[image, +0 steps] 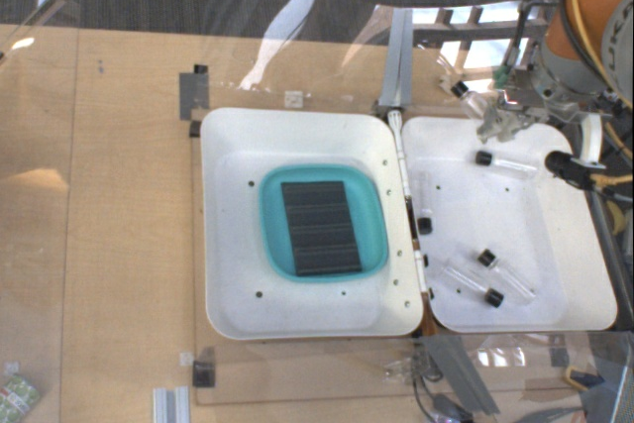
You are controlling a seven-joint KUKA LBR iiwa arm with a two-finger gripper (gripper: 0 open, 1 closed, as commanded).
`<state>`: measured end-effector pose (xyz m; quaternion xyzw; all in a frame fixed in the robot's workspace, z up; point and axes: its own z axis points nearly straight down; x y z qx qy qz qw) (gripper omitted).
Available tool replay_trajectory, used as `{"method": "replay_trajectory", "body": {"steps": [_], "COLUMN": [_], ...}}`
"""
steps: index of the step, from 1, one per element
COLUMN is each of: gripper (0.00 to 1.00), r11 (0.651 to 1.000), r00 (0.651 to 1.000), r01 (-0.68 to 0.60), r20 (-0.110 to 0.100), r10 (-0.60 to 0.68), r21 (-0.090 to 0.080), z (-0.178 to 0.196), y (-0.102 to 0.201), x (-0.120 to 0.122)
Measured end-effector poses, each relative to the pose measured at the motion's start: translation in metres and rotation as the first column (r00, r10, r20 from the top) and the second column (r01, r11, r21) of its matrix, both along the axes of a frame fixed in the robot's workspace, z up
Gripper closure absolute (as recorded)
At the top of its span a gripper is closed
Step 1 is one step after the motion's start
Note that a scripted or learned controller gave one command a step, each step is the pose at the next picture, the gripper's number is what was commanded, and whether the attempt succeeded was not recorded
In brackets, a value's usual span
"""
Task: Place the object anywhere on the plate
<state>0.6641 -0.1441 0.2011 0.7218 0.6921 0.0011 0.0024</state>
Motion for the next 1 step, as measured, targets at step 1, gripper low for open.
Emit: {"method": "replay_trajectory", "body": {"steps": [1], "gripper": [1.00], "r11": [0.990], "r00": [0.990], "r01": [-0.143], "r20": [0.000], "r10": [0.143], "r21": [0.001], "z": [-0.0156], "y": [0.0708], "x": [-0.0411]}}
